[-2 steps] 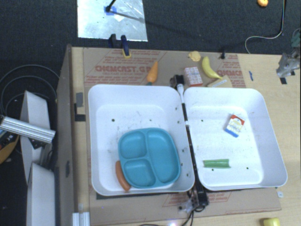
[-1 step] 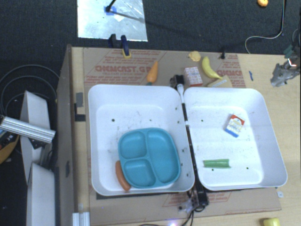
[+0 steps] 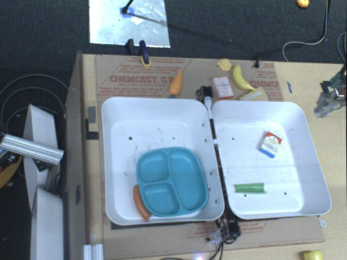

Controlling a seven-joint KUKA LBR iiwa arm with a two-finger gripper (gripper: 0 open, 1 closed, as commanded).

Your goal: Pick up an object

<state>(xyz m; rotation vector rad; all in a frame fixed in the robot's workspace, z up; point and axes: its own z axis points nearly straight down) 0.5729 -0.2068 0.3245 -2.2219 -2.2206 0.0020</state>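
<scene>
Two white bins sit side by side. Right bin (image 3: 303, 145): small carton (image 3: 270, 144) upper right, green stick (image 3: 249, 188) near the front wall, open floor between. Hand (image 3: 331, 99) at the desk's far right edge, outside the bins; grip state cannot be told.

- A shiny, silver metal sheet (image 3: 129, 14) lies on the dark floor at the upper left of centre.
- Two dark blue clamps (image 3: 136, 47) stand just below it.
- A brown cardboard sheet with red lettering (image 3: 135, 72) covers the bench top.
- An orange carrot (image 3: 175, 83) lies tilted on the cardboard, at upper centre.
- A small white-and-red box (image 3: 223, 87) lies to the right of the carrot.
- A yellow banana (image 3: 241, 78) lies just right of the box.
- A pale yellow lump (image 3: 224, 64) lies just above the box.
- A small orange-yellow ball (image 3: 302, 2) lies at the upper right.
- A ribbed aluminium bar (image 3: 31, 148) lies slanted at the left edge.
</scene>
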